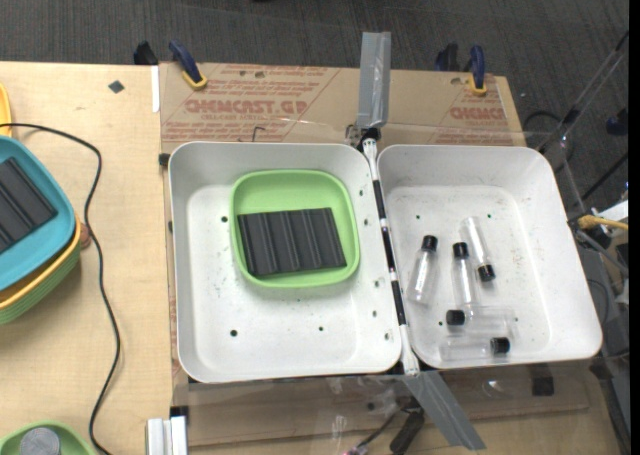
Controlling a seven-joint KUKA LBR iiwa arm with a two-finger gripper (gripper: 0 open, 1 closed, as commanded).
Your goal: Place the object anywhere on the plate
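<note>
Dark carpet runs behind a wooden bench (80, 193) where brown cardboard (260, 103), clamped at its corners, lies under two white bins. The left bin (200, 343) holds a green plate (293, 190) with a dark ribbed mat (292, 241) on it. In the right bin (540, 203) lie several clear, black-capped vials (463, 273), well apart from the plate and scattered towards the near side.

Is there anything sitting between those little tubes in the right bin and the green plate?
Only the raised rims where the two bins meet lie between the tubes and the green plate. A dark ridged pad covers the plate's middle.
</note>
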